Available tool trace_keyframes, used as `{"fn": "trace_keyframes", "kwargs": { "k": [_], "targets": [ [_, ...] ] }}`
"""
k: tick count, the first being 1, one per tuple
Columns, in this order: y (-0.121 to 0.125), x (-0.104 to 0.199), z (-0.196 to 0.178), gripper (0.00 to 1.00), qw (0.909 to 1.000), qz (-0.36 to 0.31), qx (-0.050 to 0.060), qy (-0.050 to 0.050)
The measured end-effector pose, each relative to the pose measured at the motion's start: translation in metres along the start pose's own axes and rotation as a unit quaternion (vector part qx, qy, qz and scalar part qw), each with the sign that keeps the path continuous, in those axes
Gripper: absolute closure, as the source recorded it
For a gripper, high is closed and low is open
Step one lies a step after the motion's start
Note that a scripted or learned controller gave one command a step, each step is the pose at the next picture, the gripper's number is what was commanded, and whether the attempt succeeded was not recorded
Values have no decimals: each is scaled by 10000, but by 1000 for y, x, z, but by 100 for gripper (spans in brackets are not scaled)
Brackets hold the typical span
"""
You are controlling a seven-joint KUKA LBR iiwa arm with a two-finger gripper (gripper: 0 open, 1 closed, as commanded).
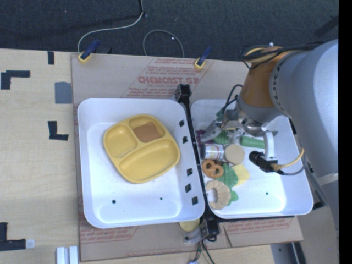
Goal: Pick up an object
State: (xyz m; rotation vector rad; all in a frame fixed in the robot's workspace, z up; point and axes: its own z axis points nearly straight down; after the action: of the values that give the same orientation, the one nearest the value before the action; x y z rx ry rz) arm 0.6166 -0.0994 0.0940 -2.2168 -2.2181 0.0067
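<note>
- Two white bins side by side: left bin [93, 202], right bin [275, 202].
- Yellow divided tray [140, 147] resting in left bin.
- Gripper [228, 130] lowered over right bin's clutter; clench state impossible to tell.
- Pretzel [212, 169], small can [213, 151], green pieces [252, 141] lying just below wrist.

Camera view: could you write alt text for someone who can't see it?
A grey robot arm reaches into the right bin, above small toy foods including a pretzel. The left bin holds a yellow tray.

Yellow divided tray [142, 147], brown patch inside; white bins [91, 147]; grey arm [308, 87], orange band.
</note>
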Motion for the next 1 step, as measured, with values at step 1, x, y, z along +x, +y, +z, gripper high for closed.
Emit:
{"fn": "trace_keyframes", "kwargs": {
  "k": [1],
  "targets": [
    [54,-12,9,0,10000,-12,-45,-9]
  ]
}}
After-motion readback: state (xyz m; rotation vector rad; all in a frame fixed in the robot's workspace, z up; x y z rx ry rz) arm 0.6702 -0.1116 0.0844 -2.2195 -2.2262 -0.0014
